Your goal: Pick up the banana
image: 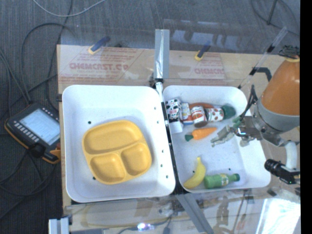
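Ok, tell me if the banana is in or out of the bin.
In. The banana lies on the right bin floor, against the green bottle.

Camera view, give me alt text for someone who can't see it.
A banana lies near the front of the right bin beside a green bottle, while the gripper hovers above by a toy carrot. The left bin holds a yellow divided tray.

Grey arm (pixel 278 118) w/ orange band, metal fingers (pixel 220 136).
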{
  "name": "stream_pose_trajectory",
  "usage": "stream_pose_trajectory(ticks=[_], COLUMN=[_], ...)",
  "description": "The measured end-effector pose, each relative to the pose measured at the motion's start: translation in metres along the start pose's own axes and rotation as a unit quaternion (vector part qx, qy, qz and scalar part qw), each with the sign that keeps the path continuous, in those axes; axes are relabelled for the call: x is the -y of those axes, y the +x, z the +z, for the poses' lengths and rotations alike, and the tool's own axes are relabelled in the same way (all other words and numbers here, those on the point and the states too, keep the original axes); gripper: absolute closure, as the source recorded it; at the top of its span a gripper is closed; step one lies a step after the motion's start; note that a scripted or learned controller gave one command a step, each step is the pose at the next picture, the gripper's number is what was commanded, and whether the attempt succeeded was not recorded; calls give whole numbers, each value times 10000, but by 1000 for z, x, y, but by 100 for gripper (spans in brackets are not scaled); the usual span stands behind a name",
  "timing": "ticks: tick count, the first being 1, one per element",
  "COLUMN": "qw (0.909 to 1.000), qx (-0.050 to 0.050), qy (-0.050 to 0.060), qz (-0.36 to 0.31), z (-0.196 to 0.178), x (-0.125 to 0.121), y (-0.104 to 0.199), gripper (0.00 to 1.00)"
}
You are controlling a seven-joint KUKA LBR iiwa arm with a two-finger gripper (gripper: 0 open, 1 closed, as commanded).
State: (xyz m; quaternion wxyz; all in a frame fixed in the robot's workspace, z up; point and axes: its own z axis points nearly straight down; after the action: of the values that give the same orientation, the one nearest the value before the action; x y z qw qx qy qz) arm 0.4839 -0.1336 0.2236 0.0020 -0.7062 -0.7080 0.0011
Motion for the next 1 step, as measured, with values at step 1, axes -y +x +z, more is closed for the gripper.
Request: stream_pose_trajectory(ticks=[1], qw=[9909], qx=[-1], qy=[-5], qz=[-1348], z=[36], x=[-31], y=[24], gripper=[0])
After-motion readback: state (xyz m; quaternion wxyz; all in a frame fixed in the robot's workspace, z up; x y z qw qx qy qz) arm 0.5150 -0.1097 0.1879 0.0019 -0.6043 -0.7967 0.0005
